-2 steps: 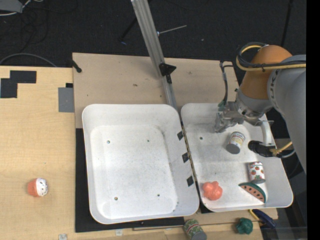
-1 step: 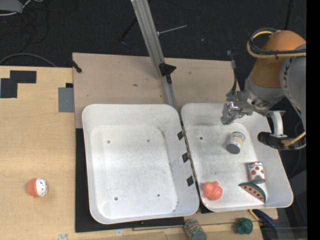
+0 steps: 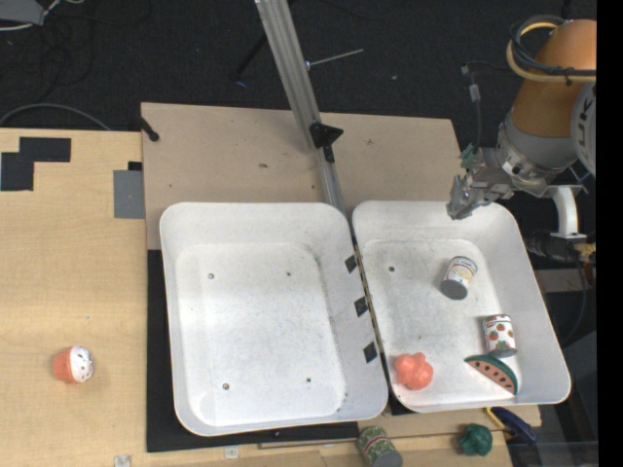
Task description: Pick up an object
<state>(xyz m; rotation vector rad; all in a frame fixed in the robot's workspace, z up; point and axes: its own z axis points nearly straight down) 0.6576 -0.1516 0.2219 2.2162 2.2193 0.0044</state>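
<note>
Gripper (image 3: 463,202): seen in the upper right of the frame, over the far rim of the right bin (image 3: 428,224); fingers pointing down; impossible to tell whether spread or closed, too small and dark; nothing visible between them.
Arm (image 3: 550,105): grey with orange band, entering from the right edge, above the bin corner.
Candidates: four small things, all in the right bin, toward the lower right of the frame.
Small can (image 3: 458,276): nearest to the gripper, in the middle of the right bin, lying tilted with one end toward the camera. Probably light and stiff, with a smooth round side, so likely to roll or slip. Best taken across the round body, fingers on two opposite sides.
Patterned cup (image 3: 498,334): below the can, near the right wall of the bin, white with red marks. Seems rigid and light. Close to the wall, so little room for one finger on that side.
Watermelon slice (image 3: 492,373): just beside the cup, at the lower right corner, flat and thin. Likely a toy, hard to lift because low; hold across the narrow width.
Red toy (image 3: 413,371): lower left part of the right bin, near the divider, rounded and bumpy. Perhaps soft rubber, forgiving to squeeze, well apart from the others.
Left bin (image 3: 195,224): centre of the frame.
Judgement: can looks the simplest choice, standing free with space around it; slipping is the main risk.
</note>
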